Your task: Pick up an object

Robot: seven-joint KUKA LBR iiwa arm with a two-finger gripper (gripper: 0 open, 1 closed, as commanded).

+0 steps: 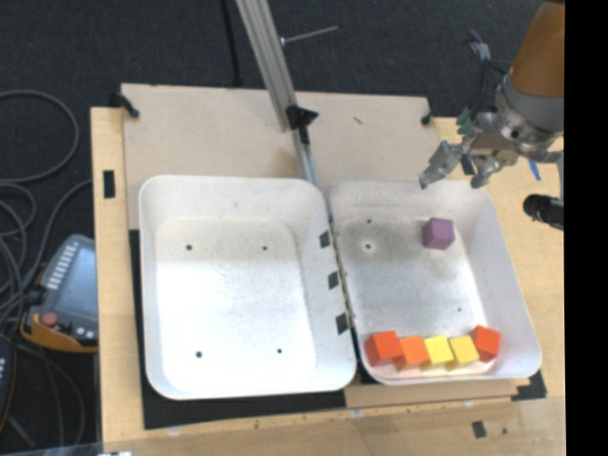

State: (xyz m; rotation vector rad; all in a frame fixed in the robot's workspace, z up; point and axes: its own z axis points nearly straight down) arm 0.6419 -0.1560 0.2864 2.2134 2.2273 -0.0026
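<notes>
A purple cube (438,233) lies in the far part of the right bin (503,255). Along that bin's near wall sits a row of cubes: an orange one (383,347), another orange one (412,351), two yellow ones (438,351) (463,350) and an orange one (486,341) at the right end. My gripper (459,170) hangs above the bin's far right rim, up and to the right of the purple cube. Its fingers (435,171) are spread apart with nothing between them.
The left bin (152,255) lies beside the right one, with black clips (332,279) along the shared rim. A slanted metal pole (271,55) rises from behind the bins. Cables and a handheld pendant (65,293) lie on the floor at the left.
</notes>
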